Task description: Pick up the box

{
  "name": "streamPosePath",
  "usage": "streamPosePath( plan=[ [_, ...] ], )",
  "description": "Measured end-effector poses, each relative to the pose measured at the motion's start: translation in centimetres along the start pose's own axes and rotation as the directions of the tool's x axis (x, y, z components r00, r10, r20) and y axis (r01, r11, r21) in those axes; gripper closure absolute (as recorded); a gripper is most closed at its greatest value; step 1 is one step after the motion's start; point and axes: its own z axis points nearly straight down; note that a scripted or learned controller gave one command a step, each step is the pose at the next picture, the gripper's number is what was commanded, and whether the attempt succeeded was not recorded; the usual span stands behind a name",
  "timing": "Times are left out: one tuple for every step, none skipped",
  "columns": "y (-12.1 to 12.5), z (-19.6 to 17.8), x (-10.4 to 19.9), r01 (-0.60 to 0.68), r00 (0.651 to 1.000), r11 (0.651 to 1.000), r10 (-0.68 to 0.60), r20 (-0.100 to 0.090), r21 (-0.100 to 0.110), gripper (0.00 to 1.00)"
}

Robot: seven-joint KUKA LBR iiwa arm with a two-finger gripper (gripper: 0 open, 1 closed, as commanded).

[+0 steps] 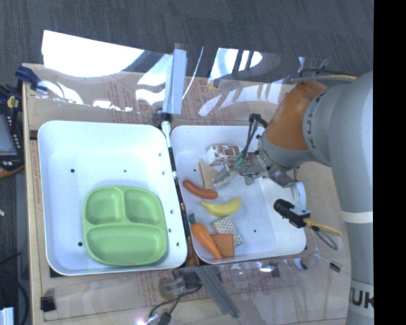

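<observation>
arm [355, 190]: "KU" lettering | tool [229, 170] beside box [224, 153] | box print unreadable

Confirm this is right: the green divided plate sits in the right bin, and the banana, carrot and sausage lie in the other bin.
Wrong on one point: the camera view shows the green divided plate in the left bin. The banana, carrot and sausage do lie in the other bin.

A dark grey carpeted floor [114, 19] surrounded the tan bench [95, 101]. Bright light glared off a clear sheet [95, 54] at the bench's far edge.
</observation>
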Motion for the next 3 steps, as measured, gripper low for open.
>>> streamPosePath(
  plan=[
    [5.9, 1.8, -1.4, 0.128, 0.992, 0.992, -0.128, 0.002, -0.008, 0.00],
    [7.7, 2.1, -2.0, 0.176, 0.984, 0.984, -0.176, 0.002, 0.002, 0.00],
    [-2.3, 2.7, 7.8, 0.048, 0.999, 0.999, -0.048, -0.001, 0.000, 0.00]
  ],
)
